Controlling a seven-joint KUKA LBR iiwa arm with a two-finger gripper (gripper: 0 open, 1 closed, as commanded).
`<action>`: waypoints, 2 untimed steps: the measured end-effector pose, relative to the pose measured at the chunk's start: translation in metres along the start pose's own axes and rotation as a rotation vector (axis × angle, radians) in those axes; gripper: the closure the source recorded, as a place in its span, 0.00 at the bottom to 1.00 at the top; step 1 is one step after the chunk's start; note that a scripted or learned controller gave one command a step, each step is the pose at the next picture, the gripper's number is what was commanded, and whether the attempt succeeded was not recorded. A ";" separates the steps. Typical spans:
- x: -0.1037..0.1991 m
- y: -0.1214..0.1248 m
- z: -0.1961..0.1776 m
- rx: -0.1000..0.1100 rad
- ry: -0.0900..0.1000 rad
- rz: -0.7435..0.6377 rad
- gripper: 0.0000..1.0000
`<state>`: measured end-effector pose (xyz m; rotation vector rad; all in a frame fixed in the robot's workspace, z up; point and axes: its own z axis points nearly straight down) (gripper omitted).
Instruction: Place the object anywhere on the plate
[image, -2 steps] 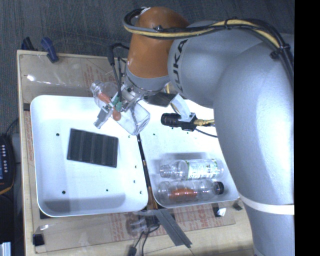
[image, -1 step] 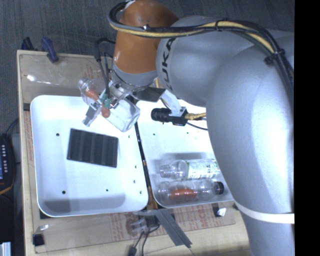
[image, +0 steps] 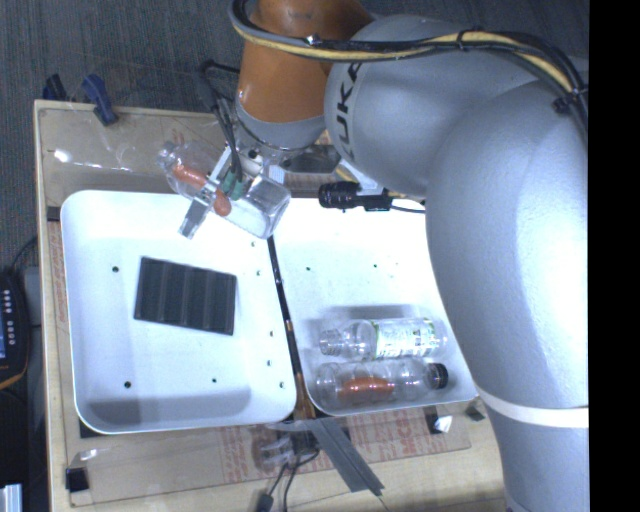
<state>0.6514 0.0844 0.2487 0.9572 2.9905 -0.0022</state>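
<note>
A dark ribbed rectangular plate (image: 186, 295) lies flat in the left white bin (image: 80, 330), left of its middle. My gripper (image: 224, 192) hangs over that bin's far right corner, under the orange wrist band. It is shut on a clear plastic bottle (image: 264, 206) with an orange-red piece inside. The bottle lies crosswise between the fingers and sticks out to both sides. It hangs up and to the right of the plate, apart from it.
The right white bin (image: 350, 262) holds two more clear bottles near its front: one with a green-white label (image: 385, 338) and one with orange contents (image: 380, 383). The big grey arm covers the bench's right side. A blue clamp (image: 98, 97) sits at the far left corner.
</note>
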 end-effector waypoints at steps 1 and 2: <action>0.030 0.012 0.101 0.003 0.006 -0.276 1.00; 0.030 0.012 0.101 0.003 0.005 -0.276 0.00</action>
